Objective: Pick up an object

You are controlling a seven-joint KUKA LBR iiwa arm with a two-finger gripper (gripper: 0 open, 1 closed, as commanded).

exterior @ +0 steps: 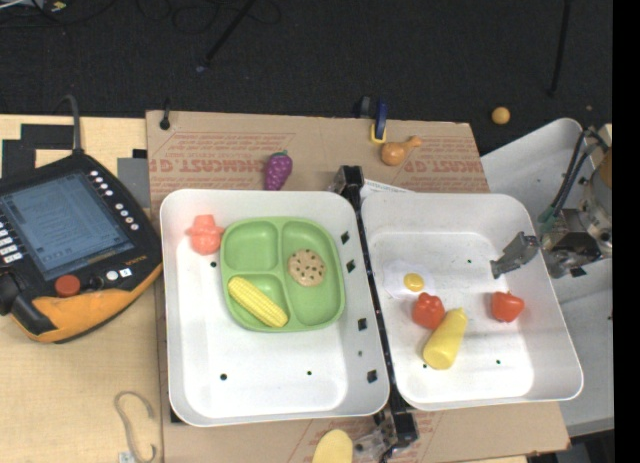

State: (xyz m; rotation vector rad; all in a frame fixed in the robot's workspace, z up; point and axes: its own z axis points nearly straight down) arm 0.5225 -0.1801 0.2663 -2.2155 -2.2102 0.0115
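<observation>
My gripper (517, 253) hangs low over the right side of the right bin (470, 213), reaching in from the right edge. Just below it, apart from it, lies a red pepper-like toy (506, 306). Further left in the same bin are a second red toy (429, 310), a yellow squash-shaped piece (445, 339) and a small yellow piece (413, 282). Nothing shows in the gripper. The left bin (260, 381) holds a green divided plate (330, 301) with a corn cob (258, 302) and a cookie (307, 268), plus a pink toy (204, 235).
On the cardboard behind the bins lie purple grapes (278, 170) and an orange pear-shaped toy (398, 150). A yellow lemon (333, 446) sits at the front edge. A teach pendant (70, 241) rests on the bench at left. A black divider (362, 291) separates the bins.
</observation>
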